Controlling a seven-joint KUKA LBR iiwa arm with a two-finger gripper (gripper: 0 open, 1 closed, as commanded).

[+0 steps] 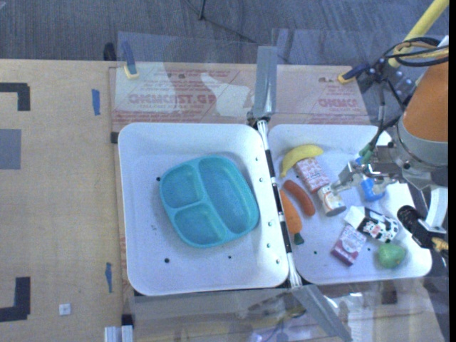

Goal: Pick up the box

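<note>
the arm reaches in from the right, its gripper (354, 173) spread open just above the right bin (417, 266), near the box (312, 174).

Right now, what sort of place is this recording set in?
Probably a robotics lab pick-and-place bench: two white bins, left bin holding a teal divided plate, toy food like a banana, and taped wooden bench.

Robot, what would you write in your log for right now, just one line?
task: pick up box | gripper: over right bin, near can | box: lying in bin, not held | tray: left bin
</note>
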